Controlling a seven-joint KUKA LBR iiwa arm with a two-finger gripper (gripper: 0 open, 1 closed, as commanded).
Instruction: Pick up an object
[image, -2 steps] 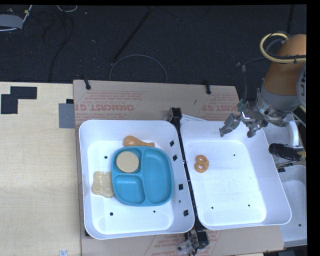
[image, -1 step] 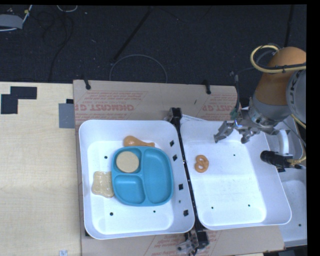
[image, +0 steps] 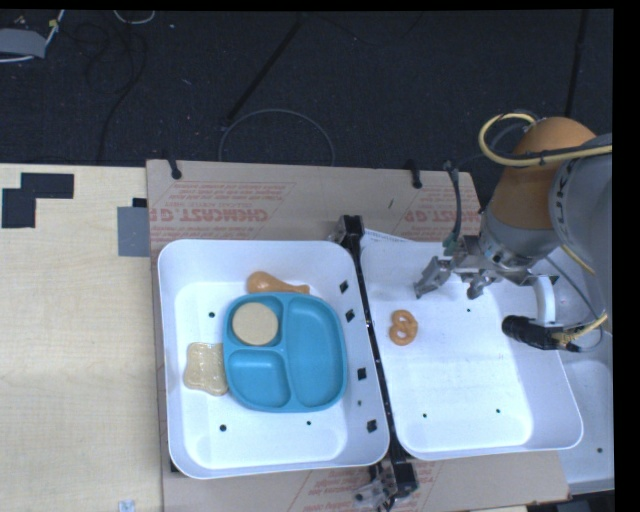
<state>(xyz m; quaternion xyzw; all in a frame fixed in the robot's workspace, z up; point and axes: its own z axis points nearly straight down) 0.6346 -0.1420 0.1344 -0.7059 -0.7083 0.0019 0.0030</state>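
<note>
Risk here lies mostly in the gap between the hand (image: 456, 279) and the pretzel (image: 403, 327), the nearest thing to pick. We see the hand hanging over the right bin (image: 500, 420), up and to the right of the pretzel, with its 2 fingers spread apart and nothing between them. The pretzel lies flat and low on the bin floor, close to the dividing wall. We judge that a descent from the present place would close on air. If the fingers come down too near the wall, one could strike it or push the pretzel away.

The other things sit left of the pretzel, in the left bin (image: 185, 440): a blue tray (image: 295, 365) with a round cracker (image: 254, 323) in 1 compartment, a pale toast-like piece (image: 205, 368) touching its left edge, and an orange piece (image: 272, 284) at its top edge.

Printing on the cardboard (image: 250, 205) under the bins, above the pretzel, is mirrored or upside down; we cannot read it with confidence.
</note>
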